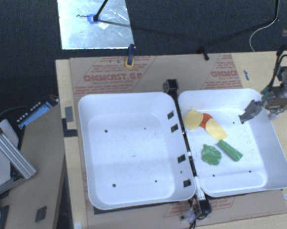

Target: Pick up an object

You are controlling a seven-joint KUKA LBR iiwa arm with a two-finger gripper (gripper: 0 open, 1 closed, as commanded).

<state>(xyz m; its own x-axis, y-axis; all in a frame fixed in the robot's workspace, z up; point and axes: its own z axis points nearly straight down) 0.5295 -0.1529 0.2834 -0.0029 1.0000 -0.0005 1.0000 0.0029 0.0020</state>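
The right bin (pixel 274 168) holds several small toy foods. A yellow piece (pixel 193 118) lies near its left wall. A red piece (pixel 206 118) is partly tucked under a second yellow piece (pixel 215 129). Below them lie a green leafy piece (pixel 211 155) and a green stick-shaped piece (pixel 230 150), close beside each other. My gripper (pixel 248 112) hangs over the bin's right part, above and to the right of the toys and apart from all of them. Nothing is seen held in it.
The left bin (pixel 93 140) sits beside the right one, joined along a black clipped seam (pixel 183 143). A shiny metal sheet (pixel 95 21) lies at the back. An aluminium frame (pixel 5 152) stands at the left edge. A white cable (pixel 265 25) runs at the top right.
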